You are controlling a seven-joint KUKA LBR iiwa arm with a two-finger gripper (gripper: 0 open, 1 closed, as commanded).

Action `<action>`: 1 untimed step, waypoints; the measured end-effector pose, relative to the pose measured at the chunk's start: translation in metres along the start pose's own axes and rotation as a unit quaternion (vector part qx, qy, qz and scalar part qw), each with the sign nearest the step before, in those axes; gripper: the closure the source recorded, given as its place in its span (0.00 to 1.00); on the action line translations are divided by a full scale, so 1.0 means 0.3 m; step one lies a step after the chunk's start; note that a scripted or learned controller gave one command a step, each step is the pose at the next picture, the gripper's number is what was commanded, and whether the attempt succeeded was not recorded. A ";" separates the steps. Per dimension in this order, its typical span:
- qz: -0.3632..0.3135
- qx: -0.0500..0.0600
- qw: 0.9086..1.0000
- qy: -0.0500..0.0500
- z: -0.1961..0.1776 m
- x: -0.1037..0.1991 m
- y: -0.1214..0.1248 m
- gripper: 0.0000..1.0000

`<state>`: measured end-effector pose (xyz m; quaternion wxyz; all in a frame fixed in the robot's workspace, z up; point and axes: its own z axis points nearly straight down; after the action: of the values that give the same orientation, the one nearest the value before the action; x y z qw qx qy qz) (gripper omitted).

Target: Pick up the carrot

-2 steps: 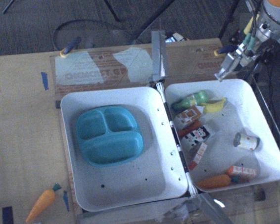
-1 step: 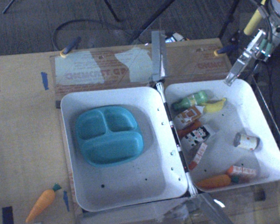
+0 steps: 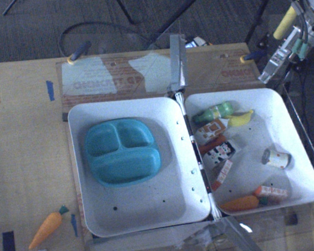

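An orange carrot [image 3: 240, 203] lies along the front wall of the right bin [image 3: 300, 135], its green end next to a small red-and-white carton [image 3: 271, 192]. A second orange carrot [image 3: 45, 229] with a green top lies on the bench outside the bins, at the front left. My gripper [image 3: 272, 67] hangs above the far right corner of the right bin, well away from both carrots, with nothing visibly in it.
The left bin [image 3: 138, 213] holds a teal divided plate [image 3: 122, 151]. In the right bin lie a green bottle [image 3: 214, 112], a yellow banana [image 3: 241, 119], several small cartons [image 3: 217, 143] and a small can [image 3: 276, 158]. A metal divider [image 3: 176, 64] rises behind the bins.
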<state>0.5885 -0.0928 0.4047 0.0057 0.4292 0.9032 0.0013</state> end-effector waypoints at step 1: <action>0.000 0.000 1.000 0.000 0.001 0.000 0.000 0.00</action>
<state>0.5885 -0.0928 0.4045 0.0055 0.4292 0.9032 0.0013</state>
